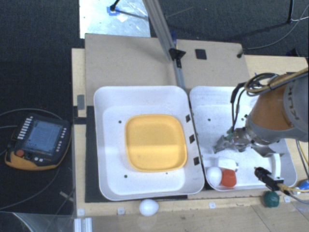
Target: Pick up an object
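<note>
Sitting side by side on the tabletop are two shallow white bins. One square, smooth yellow plate fills the left bin. Low in the right bin lie one white ball touching one red ball, below the metal end effector.

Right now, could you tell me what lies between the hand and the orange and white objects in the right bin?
In the camera view, bare white bin floor separates the hand from the orange object and the white object beside it.
</note>
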Tool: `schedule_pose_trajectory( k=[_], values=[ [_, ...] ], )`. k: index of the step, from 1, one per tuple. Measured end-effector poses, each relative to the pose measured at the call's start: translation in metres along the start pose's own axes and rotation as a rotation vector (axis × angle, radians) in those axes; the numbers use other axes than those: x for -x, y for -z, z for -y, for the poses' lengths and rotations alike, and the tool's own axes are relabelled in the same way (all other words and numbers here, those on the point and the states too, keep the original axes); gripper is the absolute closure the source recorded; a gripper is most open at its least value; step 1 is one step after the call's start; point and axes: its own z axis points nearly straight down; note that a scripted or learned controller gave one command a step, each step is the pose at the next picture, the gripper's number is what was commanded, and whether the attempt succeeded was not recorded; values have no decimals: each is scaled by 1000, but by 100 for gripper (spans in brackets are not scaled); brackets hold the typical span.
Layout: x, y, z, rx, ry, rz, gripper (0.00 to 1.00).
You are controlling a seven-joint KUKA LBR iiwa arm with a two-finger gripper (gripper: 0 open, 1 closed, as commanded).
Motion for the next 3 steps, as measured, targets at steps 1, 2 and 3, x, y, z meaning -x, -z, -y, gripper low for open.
schedule_pose_trajectory(
  k=[1,2,3],
  values=[
    [0,13,-1,5,0,1,100],
    [4,68,-11,9,1,1,100],
    [6,129,-18,9,1,1,100]
  ],
)
